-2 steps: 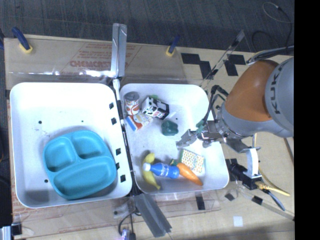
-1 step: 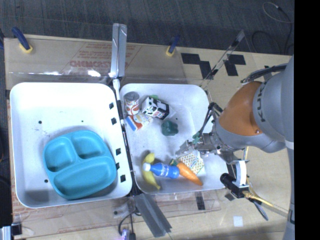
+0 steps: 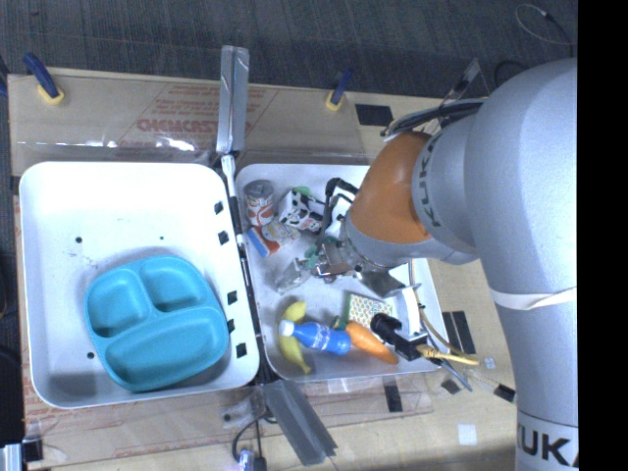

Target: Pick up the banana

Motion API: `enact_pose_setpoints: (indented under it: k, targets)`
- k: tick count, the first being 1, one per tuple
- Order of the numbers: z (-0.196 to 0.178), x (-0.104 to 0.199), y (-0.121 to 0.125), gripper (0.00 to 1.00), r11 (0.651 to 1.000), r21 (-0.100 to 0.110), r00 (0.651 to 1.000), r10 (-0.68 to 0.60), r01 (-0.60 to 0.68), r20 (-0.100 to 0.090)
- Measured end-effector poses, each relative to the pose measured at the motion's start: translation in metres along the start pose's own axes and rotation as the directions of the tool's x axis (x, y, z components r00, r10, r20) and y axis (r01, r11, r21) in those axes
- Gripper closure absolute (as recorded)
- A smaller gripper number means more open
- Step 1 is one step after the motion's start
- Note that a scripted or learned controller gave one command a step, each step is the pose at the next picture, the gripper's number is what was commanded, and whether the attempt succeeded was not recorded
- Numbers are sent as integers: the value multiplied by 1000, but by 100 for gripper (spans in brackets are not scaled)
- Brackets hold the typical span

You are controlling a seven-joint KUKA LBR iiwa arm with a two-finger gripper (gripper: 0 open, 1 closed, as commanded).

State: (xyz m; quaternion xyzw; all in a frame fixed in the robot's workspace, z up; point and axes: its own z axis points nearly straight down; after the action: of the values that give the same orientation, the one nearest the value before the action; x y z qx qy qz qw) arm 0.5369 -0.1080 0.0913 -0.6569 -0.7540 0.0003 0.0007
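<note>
While sweeping from the left: blue divided tray [image 3: 157, 319] resting in left bin [image 3: 59, 204]. Further right, in right bin [image 3: 257, 180], banana [image 3: 293, 334] lying near front-left corner, touching blue bottle [image 3: 322, 339], with carrot [image 3: 370, 340] just beyond. Gripper [image 3: 324, 260] hanging over bin's middle, apart from banana; cannot tell whether jaws spread or pressed together.

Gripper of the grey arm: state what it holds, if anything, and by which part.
It cannot be told. The gripper sits low in the right white bin, apart from the yellow banana near the front wall.
</note>
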Motion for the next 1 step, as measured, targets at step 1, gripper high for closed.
enact_pose_setpoints:
  k: [1]
  targets:
    - [1,21,-57,0,912,2,912,-411,411,-3]
